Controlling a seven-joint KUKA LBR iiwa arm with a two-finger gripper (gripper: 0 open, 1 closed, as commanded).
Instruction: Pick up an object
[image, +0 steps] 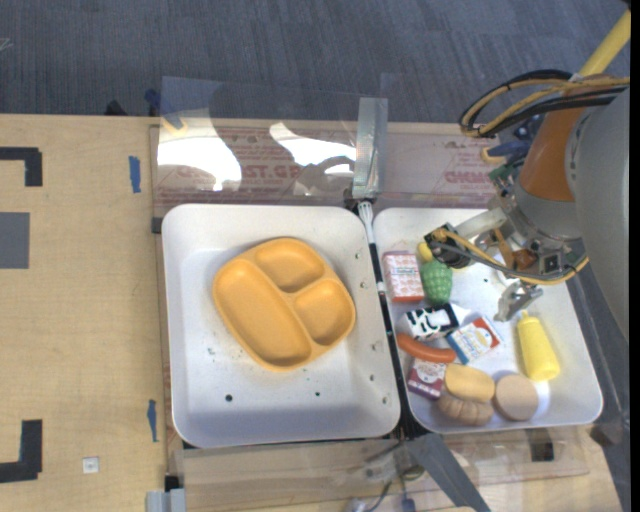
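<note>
Two buns (470, 392) lie at the front of the right bin (585, 400); the gripper (517, 300) hangs above, its fingers' state unclear.

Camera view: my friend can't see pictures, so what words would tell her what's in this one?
A grey robot arm with an orange band reaches from the right over the right white bin, which holds a jumble of toy foods: a green vegetable, a red sausage, a yellow bottle and small boxes. The left white bin holds an orange divided plate.
</note>
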